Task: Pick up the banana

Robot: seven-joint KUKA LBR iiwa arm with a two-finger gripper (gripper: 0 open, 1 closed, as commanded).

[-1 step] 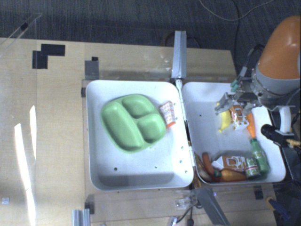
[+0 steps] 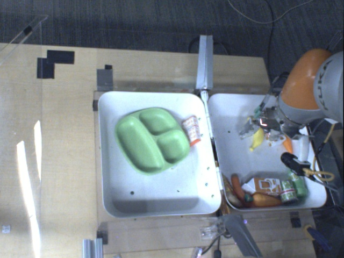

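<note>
Nearest us, along the right bin's (image 2: 231, 160) front edge, we noted a clutter of groceries (image 2: 269, 190): a carton, a can, sausage-like items. In the left bin (image 2: 107, 160) sat a green divided plate (image 2: 153, 138) with a small packet (image 2: 191, 129) at its edge. Further back in the right bin, the banana (image 2: 257, 139) lay just below the gripper (image 2: 263, 123), which hovered close over it. We could not tell how far the gripper was open, nor whether it had the banana. We judged the grasp step underway; next calls for closing and lifting.
</note>
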